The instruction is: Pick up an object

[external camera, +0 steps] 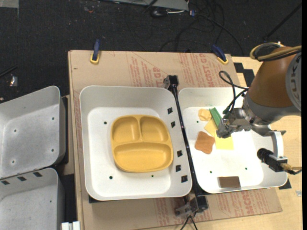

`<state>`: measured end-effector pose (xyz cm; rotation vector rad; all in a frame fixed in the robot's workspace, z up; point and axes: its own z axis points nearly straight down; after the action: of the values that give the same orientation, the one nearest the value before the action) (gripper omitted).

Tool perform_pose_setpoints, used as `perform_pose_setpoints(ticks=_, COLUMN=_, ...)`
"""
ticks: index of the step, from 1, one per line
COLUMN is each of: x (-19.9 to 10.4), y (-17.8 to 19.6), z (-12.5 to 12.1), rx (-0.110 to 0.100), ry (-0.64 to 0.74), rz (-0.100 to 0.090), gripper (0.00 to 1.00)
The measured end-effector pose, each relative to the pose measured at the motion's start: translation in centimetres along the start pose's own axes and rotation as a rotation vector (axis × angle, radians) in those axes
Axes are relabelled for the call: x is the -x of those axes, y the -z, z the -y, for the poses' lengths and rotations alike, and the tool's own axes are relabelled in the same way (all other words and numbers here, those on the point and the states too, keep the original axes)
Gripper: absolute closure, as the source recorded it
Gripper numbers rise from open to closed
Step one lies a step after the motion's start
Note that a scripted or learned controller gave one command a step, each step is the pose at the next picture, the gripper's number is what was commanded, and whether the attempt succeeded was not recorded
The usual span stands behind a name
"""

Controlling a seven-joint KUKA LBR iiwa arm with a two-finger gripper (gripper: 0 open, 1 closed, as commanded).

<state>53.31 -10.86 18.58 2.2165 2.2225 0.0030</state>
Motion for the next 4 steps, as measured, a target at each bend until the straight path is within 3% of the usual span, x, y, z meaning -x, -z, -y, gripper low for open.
perform_pose_setpoints(ticks=1, x=0.0, y=4.6, z=-0.1, rx=0.002, ry=0.0, rz=0.001, gripper=1.0)
perform_pose_setpoints(ticks=3, x=-9.7, y=3.3, z=-2.1, rx=-0.004, ry=0.005, rz=-0.002, gripper=1.0)
perform_pose_setpoints(ticks=4, x=-15.2, y=4.8, z=-2.2, rx=-0.002, ry=0.006, rz=-0.003, gripper=1.0)
